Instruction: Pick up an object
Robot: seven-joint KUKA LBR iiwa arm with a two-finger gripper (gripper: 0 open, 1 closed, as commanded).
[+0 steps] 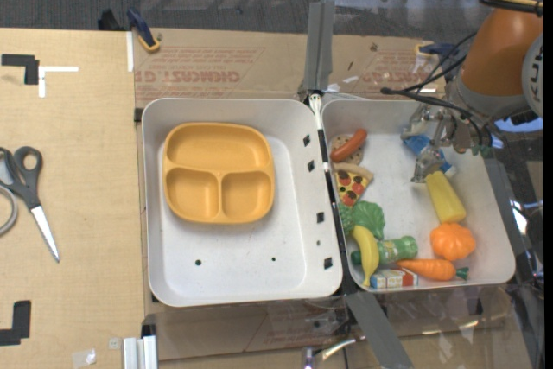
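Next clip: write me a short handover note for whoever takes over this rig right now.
Gripper: low in the right bin, above the yellow bottle; whether it grips anything cannot be told.
Things: hot dog, pizza slice, banana, orange pumpkin and carrot lie in the right bin. Yellow divided plate sits in the left bin.
Done: nothing visibly lifted.
Left: grasp one object and raise it.

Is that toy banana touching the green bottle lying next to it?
Touching. The camera view shows the banana lying against the green bottle in the right bin, with no white floor visible between them.
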